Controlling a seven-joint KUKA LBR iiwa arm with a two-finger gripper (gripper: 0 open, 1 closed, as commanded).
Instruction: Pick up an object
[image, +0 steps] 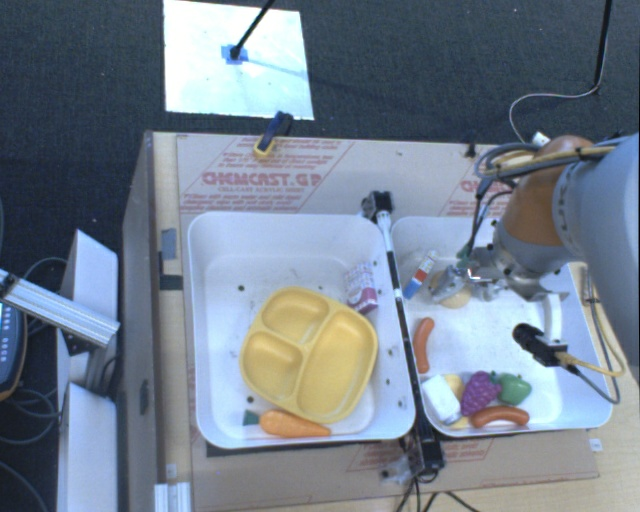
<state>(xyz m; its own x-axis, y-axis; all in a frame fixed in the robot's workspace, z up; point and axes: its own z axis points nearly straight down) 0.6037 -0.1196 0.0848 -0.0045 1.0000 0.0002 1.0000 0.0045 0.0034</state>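
Camera view: bench with two white bins side by side, left bin (200, 330) and right bin (590, 385). Grey arm (590, 200) with orange band (528, 210) comes in from the right and reaches down into the right bin's far half. Gripper (462, 280) sits low near that bin's far-left corner, right over a pale yellowish object (455, 296) that pokes out beneath it. Cannot tell the gripper's state, and cannot tell if that object is gripped or just lying under it.

Right bin contents: small white tube with red and blue ends (417, 275) near the far-left corner, just beside the gripper. Orange-red sausage (424, 342) along the left wall, mid bin. Near-left corner has a cluster: white block (440, 397), purple grapes (480, 391), green pepper (513, 386), red sausage (499, 417) along the near wall, all touching or nearly so. Bit of yellow (455, 381) behind the white block, item unclear. Black cylindrical part (535, 343) with a yellow cable hangs over the bin's right half.

Left bin contents: yellow divided plate (310, 352) in the middle toward the near-right, tilted. Carrot (294, 426) by the near wall, touching the plate's near edge. Small printed can (362, 287) by the right wall, just past the plate's far edge.
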